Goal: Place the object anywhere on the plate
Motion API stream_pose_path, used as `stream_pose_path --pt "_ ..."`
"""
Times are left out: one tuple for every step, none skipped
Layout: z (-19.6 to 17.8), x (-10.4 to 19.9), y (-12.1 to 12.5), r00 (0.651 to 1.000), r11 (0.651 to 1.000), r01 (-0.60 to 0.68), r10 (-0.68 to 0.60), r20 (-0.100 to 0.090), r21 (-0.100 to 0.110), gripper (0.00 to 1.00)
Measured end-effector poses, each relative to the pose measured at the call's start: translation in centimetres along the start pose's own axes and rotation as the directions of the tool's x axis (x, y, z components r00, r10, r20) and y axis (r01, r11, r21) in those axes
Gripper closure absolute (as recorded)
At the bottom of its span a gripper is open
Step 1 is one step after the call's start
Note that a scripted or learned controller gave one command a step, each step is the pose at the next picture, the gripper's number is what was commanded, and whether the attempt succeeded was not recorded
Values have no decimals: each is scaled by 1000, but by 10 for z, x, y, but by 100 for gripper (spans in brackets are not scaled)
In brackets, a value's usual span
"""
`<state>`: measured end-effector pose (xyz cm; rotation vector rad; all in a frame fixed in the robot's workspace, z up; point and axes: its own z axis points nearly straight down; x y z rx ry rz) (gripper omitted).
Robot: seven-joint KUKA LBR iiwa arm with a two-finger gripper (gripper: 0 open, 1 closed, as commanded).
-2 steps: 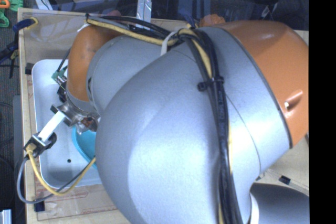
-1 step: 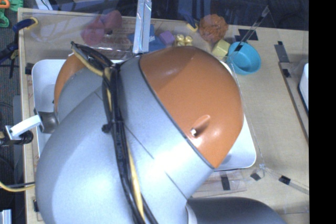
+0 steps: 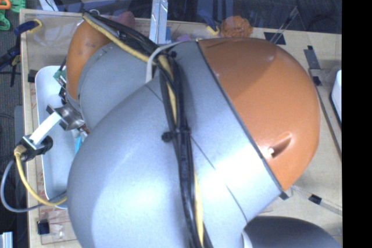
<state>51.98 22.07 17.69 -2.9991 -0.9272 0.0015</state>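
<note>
Looming grey arm (image 3: 174,148) hides both the object and the jaws beside the bin's (image 3: 46,81) left edge, so their state and the object's handling cannot be judged.

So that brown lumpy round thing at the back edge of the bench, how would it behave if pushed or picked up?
The brown lump looks rounded, so a push would probably roll it, though unevenly given its bumpy outline. Its matt, rough surface suggests it wouldn't slip much in a grip. It looks small beside the arm, so it is likely light.
</note>
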Motion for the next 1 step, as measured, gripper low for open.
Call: stream_pose_path --pt "-95 -23 -16 967 967 255 -255 5 2 100"
